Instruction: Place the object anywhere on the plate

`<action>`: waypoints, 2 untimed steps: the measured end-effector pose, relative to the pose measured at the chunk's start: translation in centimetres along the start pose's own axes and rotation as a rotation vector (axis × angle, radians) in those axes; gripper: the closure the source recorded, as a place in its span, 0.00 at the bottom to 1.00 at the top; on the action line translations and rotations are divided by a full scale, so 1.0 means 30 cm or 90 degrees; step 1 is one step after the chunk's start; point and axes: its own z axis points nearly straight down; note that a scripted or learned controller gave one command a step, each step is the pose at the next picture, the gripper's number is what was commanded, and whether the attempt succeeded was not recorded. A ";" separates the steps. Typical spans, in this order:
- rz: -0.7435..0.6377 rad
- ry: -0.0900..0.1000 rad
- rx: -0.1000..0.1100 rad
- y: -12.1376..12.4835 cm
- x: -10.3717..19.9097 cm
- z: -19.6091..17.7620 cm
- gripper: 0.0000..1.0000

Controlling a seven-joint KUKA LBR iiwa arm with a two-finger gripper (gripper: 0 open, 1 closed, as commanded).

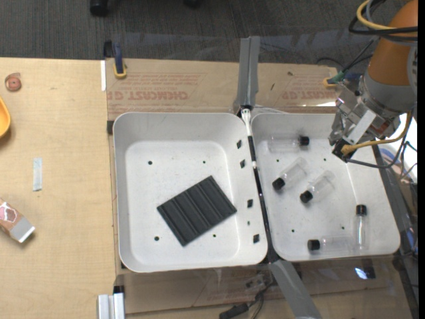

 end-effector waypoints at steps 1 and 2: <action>0.013 0.000 -0.001 -0.135 0.354 -0.087 1.00; 0.112 0.000 -0.001 -0.311 0.588 -0.264 1.00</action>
